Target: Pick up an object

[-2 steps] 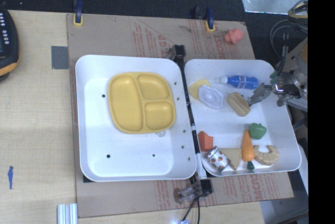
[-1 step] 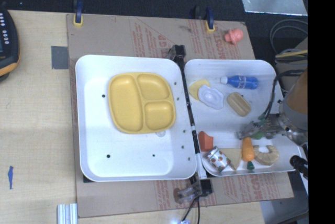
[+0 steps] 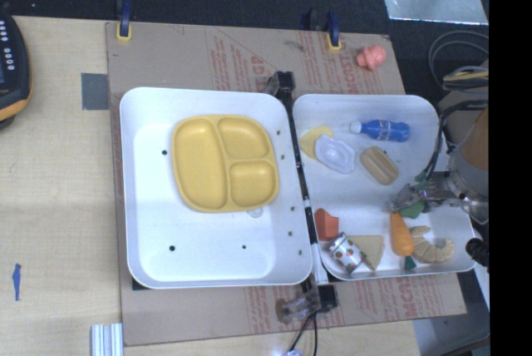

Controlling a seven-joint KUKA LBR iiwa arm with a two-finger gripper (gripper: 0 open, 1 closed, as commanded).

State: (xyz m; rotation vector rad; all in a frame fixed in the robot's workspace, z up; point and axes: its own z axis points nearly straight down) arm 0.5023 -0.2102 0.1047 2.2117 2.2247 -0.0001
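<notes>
The right bin [image 3: 416, 109] holds several small items. A blue bottle [image 3: 381, 130] lies at its far side, with a tan bread roll [image 3: 379, 165] nearer. A clear cup [image 3: 336, 155] rests on a yellow piece [image 3: 313, 139]. Along the near side are an orange carrot [image 3: 401, 234], a croissant [image 3: 435, 249], a red block [image 3: 327, 224], a tan wedge [image 3: 370, 247] and a small wrapped item [image 3: 342, 253]. My gripper [image 3: 418, 197] reaches in from the right, low over the bin's right part, just above the carrot's top end. Nothing shows clearly in its grasp.
The left bin [image 3: 150, 229] bears a yellow divided plate [image 3: 224, 162]. A pink toy [image 3: 371, 56] lies on the cardboard beyond the right bin. Clamps [image 3: 124, 20] hold the cardboard's far edge. A handheld controller [image 3: 12, 63] sits at the far left.
</notes>
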